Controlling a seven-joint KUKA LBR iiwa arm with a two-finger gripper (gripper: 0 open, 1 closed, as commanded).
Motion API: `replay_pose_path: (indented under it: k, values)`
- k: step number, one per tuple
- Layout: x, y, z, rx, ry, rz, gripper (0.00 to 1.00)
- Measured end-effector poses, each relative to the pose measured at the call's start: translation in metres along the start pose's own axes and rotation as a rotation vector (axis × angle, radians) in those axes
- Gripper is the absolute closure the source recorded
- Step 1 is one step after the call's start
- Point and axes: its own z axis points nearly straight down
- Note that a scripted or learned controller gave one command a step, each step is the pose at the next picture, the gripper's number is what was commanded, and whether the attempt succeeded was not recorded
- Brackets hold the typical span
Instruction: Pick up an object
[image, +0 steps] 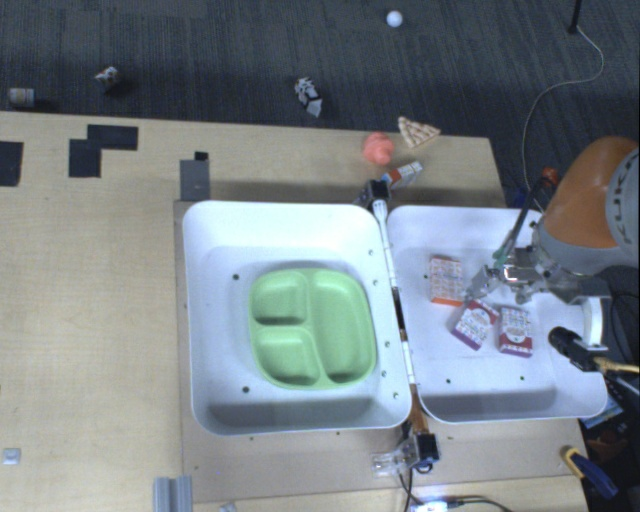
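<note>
Smooth white plastic bins (300, 225), matt green tray (312, 325), seemingly wooden bench (90, 330)

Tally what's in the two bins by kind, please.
Green divided tray: 1, in the left bin
Small packets: 3, in the right bin: orange, purple, red
Total: 4
The pincer sits above the packets; whether it holds one is unclear.
</note>
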Motion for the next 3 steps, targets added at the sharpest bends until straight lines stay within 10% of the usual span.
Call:
replay_pose_path:
  k: [1, 2, 3]
  values:
    - [0.047, -0.058, 0.016, -0.021, -0.009, 0.002, 0.00]
    - [0.048, -0.056, 0.004, -0.025, -0.005, 0.000, 1.00]
    - [0.048, -0.056, 0.004, -0.024, -0.005, -0.001, 0.00]
